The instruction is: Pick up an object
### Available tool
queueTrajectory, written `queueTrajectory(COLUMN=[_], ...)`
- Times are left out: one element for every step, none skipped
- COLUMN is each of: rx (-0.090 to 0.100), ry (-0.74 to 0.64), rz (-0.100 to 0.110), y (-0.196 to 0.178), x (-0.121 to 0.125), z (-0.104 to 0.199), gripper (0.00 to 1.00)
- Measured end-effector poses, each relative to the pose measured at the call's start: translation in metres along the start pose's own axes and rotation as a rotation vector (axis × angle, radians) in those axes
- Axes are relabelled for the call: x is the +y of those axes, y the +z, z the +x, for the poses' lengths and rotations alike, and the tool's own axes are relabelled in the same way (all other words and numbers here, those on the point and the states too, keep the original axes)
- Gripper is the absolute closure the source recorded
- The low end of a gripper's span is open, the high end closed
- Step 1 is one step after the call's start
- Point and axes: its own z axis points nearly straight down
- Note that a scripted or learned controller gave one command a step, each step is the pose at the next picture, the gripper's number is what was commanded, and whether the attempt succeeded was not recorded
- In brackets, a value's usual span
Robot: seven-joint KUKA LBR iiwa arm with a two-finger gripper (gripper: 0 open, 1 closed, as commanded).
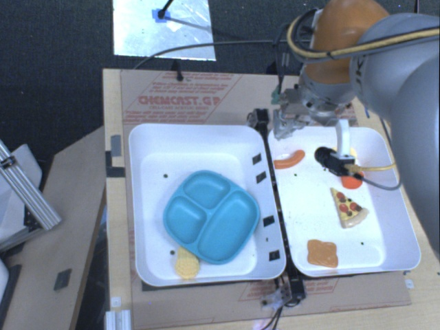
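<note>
The right bin [395, 205] holds toy food; the gripper [287, 125], grip unreadable, hovers by its far-left corner, approaching the sausage [289, 159]; next, descend.

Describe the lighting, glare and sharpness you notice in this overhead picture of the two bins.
Camera view: even, soft light with faint shadows in the white bins; strong glare on the shiny sheet at the top; the blue tray and pizza slice look fairly sharp; the arm close to the lens looks soft and blurred.
</note>
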Motion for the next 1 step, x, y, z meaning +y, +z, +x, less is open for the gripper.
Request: queueTrajectory(rx=[0.000], ry=[-0.001], rz=[0.002], y=[0.0062], x=[-0.0138], z=[0.0549], gripper=[1.00])
